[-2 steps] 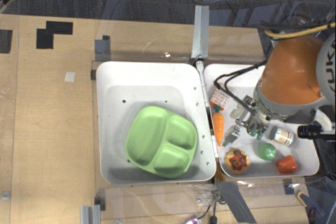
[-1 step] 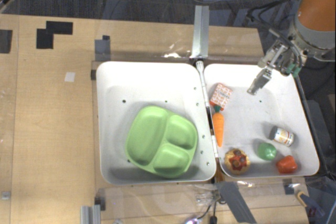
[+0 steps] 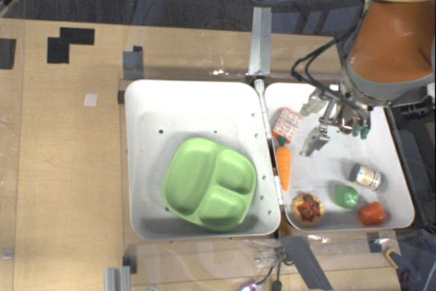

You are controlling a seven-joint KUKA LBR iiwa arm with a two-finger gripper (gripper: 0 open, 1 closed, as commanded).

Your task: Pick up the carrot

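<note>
Two shallow white bins sit side by side on a pale wooden bench, seen from above at a slant. The left bin [image 3: 139, 146] holds a lime-green plastic plate with three compartments [image 3: 210, 182]. In the right bin [image 3: 398, 167], the small orange carrot with a green top [image 3: 283, 163] lies along the left wall, pointing toward the near edge. A red-and-white patterned packet [image 3: 287, 124] rests just above it; its print is too small to read. Near the front edge sit a round dark-red item [image 3: 307, 208], a green round piece [image 3: 346, 197], a red piece [image 3: 372, 214] and a small jar on its side [image 3: 366, 177], label unreadable. The grey arm's two-finger gripper [image 3: 315, 141] hangs to the right of the carrot, apart from it, fingers spread and holding nothing.
</note>
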